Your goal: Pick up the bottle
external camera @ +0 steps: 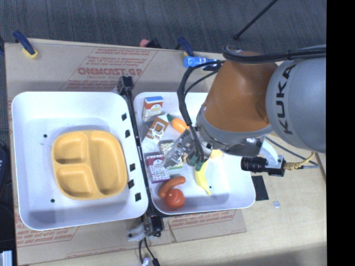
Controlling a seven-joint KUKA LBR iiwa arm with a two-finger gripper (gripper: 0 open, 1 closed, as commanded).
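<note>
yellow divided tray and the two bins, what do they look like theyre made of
The yellow divided tray looks like moulded plastic with a matte finish: rounded compartment walls, one even colour, soft highlights. The left bin and right bin look like thin white plastic, slightly glossy, with rounded corners and rolled rims. Only the look supports this.

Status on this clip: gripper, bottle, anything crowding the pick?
Gripper low in right bin, over the clutter. Bottle not identifiable among the items. Banana, tomato, small cartons packed close around.
</note>
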